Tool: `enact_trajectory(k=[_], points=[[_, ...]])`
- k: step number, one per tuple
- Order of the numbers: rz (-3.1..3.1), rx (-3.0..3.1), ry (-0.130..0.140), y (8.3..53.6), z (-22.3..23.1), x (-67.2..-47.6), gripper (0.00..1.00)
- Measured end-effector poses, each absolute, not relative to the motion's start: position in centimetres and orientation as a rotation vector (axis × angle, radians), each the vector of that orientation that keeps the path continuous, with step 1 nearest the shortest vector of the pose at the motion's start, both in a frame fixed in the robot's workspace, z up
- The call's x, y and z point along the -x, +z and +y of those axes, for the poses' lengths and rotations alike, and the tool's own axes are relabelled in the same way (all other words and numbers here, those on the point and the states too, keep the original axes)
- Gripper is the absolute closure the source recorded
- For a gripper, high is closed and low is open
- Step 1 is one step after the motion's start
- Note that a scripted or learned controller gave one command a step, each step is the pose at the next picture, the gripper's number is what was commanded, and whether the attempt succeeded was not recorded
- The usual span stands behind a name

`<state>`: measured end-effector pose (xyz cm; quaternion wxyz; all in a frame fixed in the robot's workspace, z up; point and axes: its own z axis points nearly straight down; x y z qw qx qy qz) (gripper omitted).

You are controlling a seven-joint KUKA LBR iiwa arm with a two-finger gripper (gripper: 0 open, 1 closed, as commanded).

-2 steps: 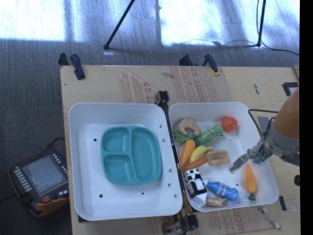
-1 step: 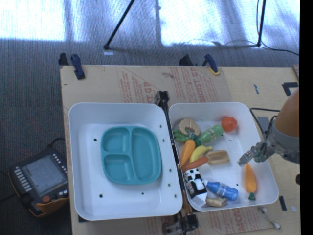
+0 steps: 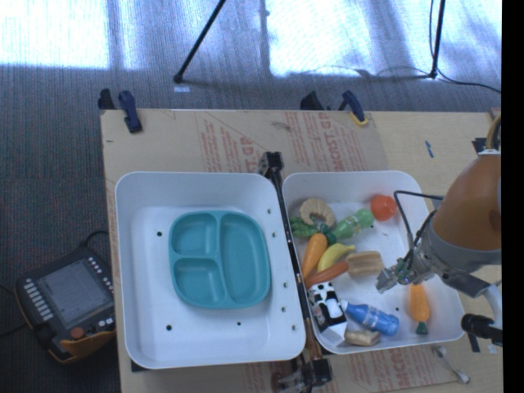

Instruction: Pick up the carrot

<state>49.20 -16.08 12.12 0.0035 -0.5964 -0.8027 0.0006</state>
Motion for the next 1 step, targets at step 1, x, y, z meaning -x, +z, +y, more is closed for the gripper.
enact_trajectory(k=[1], points=[[-1.927, 2.473, 0.005, 18.54, -14.11, -47.56, 1.0]])
